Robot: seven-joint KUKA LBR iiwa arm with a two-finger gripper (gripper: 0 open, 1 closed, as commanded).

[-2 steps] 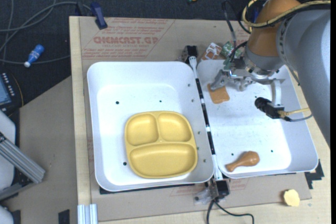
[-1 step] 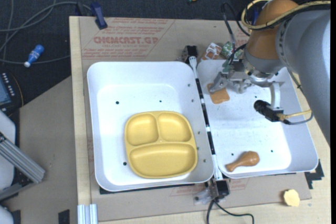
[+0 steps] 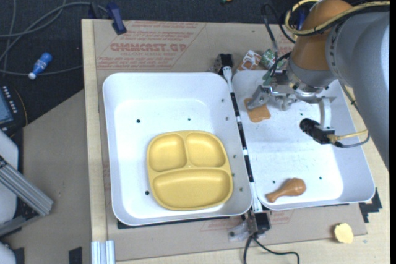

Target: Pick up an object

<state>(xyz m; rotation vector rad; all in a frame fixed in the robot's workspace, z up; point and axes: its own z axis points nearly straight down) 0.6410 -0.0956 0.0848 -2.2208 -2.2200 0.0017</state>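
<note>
Overhead, tool: hung low in the right bin's far corner; whether its fingers were spread or pressed together could not be told.
Orange block: lay just beneath the tool.
Drumstick toy: well nearer the camera than the tool.
Yellow tray: in the left bin, well apart.

Left bin holds a yellow divided tray. In the right bin, the arm hangs above an orange piece; a drumstick lies nearer.

Arm reaches from right; claw apparently low.
</note>
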